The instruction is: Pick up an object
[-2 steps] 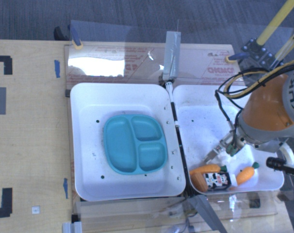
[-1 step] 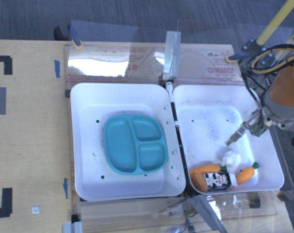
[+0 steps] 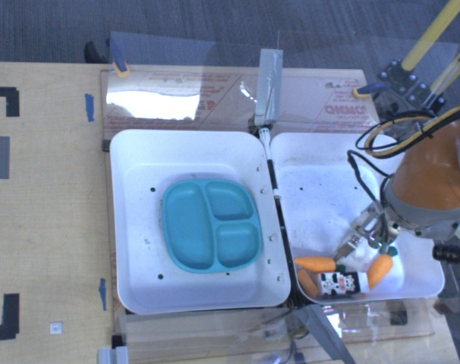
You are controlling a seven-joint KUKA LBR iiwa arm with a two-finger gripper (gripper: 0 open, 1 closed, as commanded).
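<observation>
Where 2 carrots [image 3: 315, 264] lie, jaws hover beside.

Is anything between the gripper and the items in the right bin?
Nothing visible does. The gripper hangs low in the right bin, right over the carrots and the small bottle clustered at the near wall.

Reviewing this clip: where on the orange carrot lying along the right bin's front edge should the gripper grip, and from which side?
Grip the carrot across its thick middle, coming straight down from above. It lies flat and lengthwise, left to right, so fingers would close front to back. The bin wall crowds its left tip and the black-and-white bottle sits close in front, so side approaches look blocked.
</observation>
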